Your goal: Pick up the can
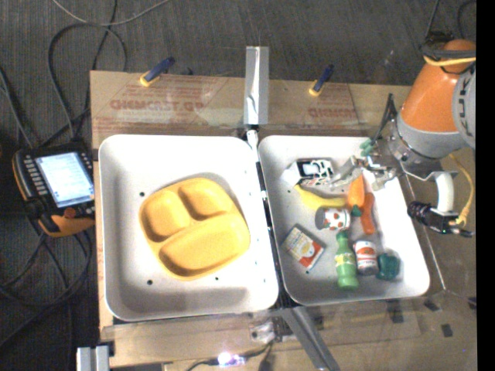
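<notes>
Bench: two shallow white bins are set side by side on a brown board, over a dark carpeted floor crossed by loose cables.
Clamps: a blue-and-yellow clamp [157,70] is seen at the board's far left, and a second one [322,79] at its far right.
Left bin [116,207]: a yellow divided tray [195,226] is laid near its middle, tilted against the bin's sides.
Right bin [414,280]: several small items are held in it, crowded towards the right and near side.
Can [365,256]: a small can with a red label is stood near the bin's near right corner, between a green bottle [345,263] on its left and a teal object [389,266] on its right, touching or just beside both.
Other contents: a red-and-white box [302,246] is laid left of the bottle; a white, red-marked item [334,219] sits above the bottle; an orange carrot-shaped piece [362,203] is laid lengthwise right of it; a yellow piece [311,199] and a black-and-white package [315,168] are seen at the far side.
Arm: the grey wrist with its orange band [433,103] is reached in from the right.
Gripper [363,167]: it is held over the far part of the right bin, just above the carrot-shaped piece and well apart from the can; whether it is wide or narrow cannot be told.
Handheld pendant [56,180]: it is laid left of the bench with its screen lit.
</notes>
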